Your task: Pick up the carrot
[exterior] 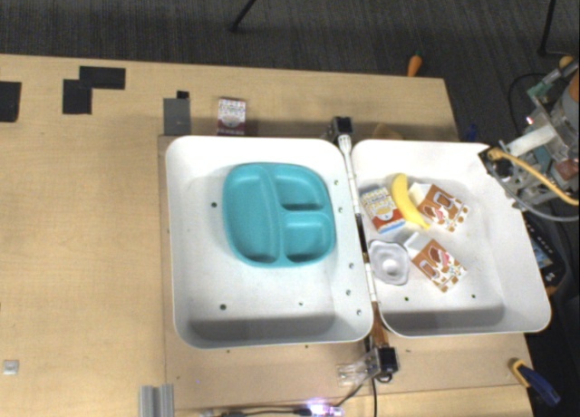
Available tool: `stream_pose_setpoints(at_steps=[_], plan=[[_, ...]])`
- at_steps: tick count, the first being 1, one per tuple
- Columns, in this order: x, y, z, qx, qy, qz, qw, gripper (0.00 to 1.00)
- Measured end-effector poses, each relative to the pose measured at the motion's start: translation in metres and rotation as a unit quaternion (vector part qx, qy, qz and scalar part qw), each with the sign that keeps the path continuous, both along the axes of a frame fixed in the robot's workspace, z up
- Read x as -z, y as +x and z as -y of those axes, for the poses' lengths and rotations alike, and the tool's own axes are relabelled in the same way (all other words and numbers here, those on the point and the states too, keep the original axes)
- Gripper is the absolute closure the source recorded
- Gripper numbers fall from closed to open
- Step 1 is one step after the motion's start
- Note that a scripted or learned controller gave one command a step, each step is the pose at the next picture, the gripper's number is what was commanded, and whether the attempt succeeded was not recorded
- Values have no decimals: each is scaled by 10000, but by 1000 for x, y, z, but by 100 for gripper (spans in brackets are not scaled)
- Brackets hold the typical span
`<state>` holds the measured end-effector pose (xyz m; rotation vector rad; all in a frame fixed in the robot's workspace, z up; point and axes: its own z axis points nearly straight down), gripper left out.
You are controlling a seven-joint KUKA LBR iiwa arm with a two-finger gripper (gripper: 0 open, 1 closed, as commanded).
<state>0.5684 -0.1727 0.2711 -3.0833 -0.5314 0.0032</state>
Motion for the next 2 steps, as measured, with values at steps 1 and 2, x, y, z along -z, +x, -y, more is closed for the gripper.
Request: stream_pose_setpoints(at_steps=[1,2], plan=[[59,41,-40,-82,-34,-6,10000,100],[-25,74,15,646,-65,54,9979,100]])
